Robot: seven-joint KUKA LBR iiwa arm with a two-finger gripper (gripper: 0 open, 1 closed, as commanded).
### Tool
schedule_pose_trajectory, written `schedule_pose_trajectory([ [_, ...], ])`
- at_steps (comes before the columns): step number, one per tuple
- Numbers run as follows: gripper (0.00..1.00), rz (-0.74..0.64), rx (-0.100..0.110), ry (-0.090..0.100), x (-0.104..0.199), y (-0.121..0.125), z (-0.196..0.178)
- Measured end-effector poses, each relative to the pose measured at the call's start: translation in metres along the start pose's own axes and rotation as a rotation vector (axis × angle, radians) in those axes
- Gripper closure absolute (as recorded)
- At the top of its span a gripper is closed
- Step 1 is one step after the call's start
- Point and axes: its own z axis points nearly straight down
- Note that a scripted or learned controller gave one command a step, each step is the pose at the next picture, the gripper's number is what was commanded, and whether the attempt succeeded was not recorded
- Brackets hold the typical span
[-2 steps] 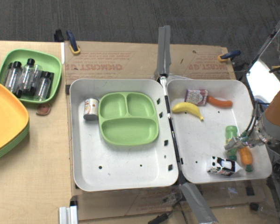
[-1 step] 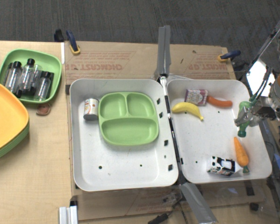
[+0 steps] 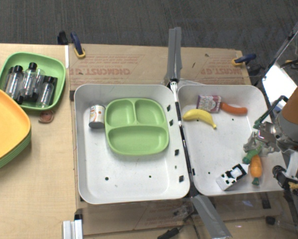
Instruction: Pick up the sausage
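Over by the right bin's (image 3: 223,91) far wall lies the sausage (image 3: 234,109), beside the banana (image 3: 200,116). My gripper (image 3: 258,143) hovers well apart near the carrot (image 3: 256,167); I cannot tell its grip.

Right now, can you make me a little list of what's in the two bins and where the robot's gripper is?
left bin: green plate, small can lying beside the plate's left edge
right bin: banana, pink packet, sausage, carrot, black-and-white box
sausage: near the far wall, just right of the packet
gripper: at the right bin's right edge, above the carrot, apart from the sausage
task: sausage not yet picked up
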Motion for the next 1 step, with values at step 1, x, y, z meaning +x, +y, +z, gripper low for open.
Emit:
schedule_pose_trajectory([
  [1,1.00,-0.021,-0.022,0.000,-0.0053,-0.0173,0.0051],
])
